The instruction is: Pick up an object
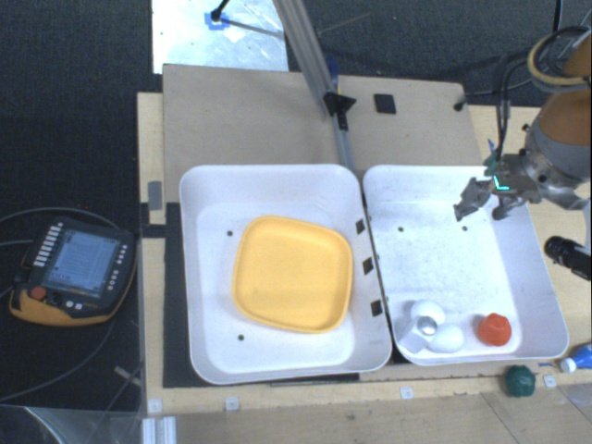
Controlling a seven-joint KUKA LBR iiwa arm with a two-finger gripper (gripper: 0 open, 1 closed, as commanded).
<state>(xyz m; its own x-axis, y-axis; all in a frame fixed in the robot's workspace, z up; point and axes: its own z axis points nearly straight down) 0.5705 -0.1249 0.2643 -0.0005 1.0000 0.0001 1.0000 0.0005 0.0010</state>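
A square yellow plate (292,273) lies in the middle of the left bin (211,345). In the right bin (435,229), a white and silver object (433,328) rests at the near edge, with a small red-orange object (495,328) just to its right. My gripper (482,203) hangs over the right bin's far right part, well above and behind those two objects. Its two dark fingers are spread apart, and nothing sits between them.
A teach pendant (72,266) lies on the floor to the left. A metal pole (310,49) slants across the board behind the bins. A dark green ball (520,380) and a blue-tipped item (575,363) sit outside the right bin's near right corner.
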